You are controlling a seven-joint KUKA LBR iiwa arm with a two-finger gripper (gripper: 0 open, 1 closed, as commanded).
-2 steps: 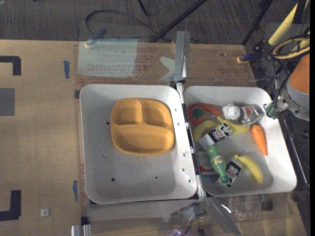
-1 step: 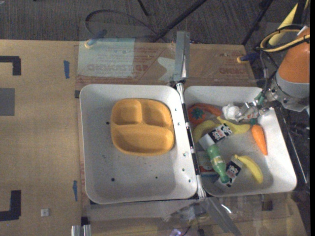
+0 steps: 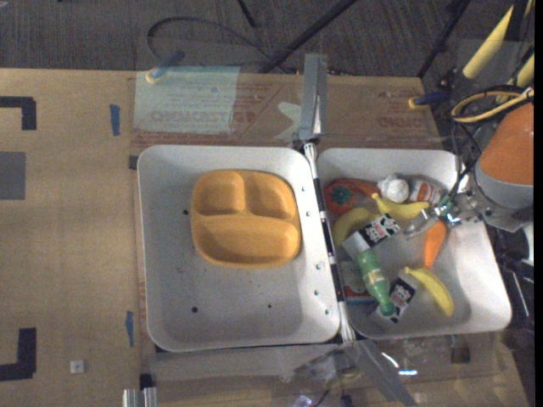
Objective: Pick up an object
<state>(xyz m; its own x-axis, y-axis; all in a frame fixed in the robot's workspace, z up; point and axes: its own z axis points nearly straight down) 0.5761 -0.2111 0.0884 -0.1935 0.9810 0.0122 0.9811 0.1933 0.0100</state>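
The right bin (image 3: 484, 295) holds a jumble of small items. A white ball (image 3: 393, 186) and a red-and-white can (image 3: 428, 194) lie at its back. Beside them are an orange packet (image 3: 343, 195) and a yellow banana (image 3: 400, 208). A second banana (image 3: 347, 225) curves along the left wall. A green bottle (image 3: 372, 275) lies between two black-and-white cartons (image 3: 383, 227) (image 3: 400, 295). A third banana (image 3: 431, 289) sits at the front. My gripper (image 3: 436, 217) hangs low over the right middle, just above an orange carrot (image 3: 433, 245) and next to the back banana's tip.
The left bin (image 3: 170, 303) carries an orange divided plate (image 3: 245, 217) in its back half. A metal divider (image 3: 325, 253) separates the bins. The arm's orange band (image 3: 512, 149) and cables stand over the right bin's right wall.
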